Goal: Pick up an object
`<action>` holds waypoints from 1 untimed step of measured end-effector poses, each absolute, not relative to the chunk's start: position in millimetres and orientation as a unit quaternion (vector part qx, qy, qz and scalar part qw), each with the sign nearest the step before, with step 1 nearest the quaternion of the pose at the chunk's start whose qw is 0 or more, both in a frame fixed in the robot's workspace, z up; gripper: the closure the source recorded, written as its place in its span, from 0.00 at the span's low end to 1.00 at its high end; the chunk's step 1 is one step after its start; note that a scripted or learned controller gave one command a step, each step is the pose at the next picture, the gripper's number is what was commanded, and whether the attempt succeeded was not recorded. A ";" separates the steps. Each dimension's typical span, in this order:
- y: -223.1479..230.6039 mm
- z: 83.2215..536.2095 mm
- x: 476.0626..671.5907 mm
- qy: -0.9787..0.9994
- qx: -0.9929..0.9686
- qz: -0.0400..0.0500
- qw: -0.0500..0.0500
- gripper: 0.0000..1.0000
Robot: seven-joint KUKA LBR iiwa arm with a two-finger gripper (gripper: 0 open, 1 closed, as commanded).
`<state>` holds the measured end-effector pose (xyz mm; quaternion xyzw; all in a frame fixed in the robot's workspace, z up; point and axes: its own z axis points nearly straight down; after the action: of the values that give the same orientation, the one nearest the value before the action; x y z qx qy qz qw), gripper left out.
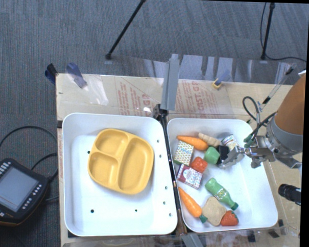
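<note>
Brown cardboard-covered tabletop [109, 95] carries two shallow white plastic bins side by side. Left white bin [74, 204] holds a yellow three-compartment plastic plate [121, 160], sitting toward the bin's upper middle, flat.

Right white bin [253, 194] holds the toy food clutter. Grey arm with orange band [290, 118] comes in from the right edge, wrist over the bin's upper right. The hand [232, 154] sits low at the upper-middle of the right bin, just beside a green round toy [212, 155] and a silver-grey can-like object [228, 141]; hand state cannot tell, too dark and cluttered.

Items in the right bin, bigger to smaller:
- green toy bottle [221, 193], lying tilted, centre-lower.
- long orange toy carrot [193, 142], upper left of bin.
- second orange carrot [190, 204], lower left, near the bin wall.
- tan bread-slice toy [214, 210], bottom, touching a red strawberry-like toy [229, 219].
- checkered small box [184, 152], below the upper carrot.
- red-and-white small carton [190, 177], just beside a red tomato-like toy [198, 164].
- beige stick-shaped toy [209, 139], next to the upper carrot.

Nothing visibly lifted; all toys rest in the bin.
</note>
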<state>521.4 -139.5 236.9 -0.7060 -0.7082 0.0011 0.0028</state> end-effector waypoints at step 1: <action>-113.4 115.2 511.7 -0.704 -0.710 0.005 0.008 0.00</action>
<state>511.7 -113.4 115.2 -0.7099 -0.7042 0.0047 0.0082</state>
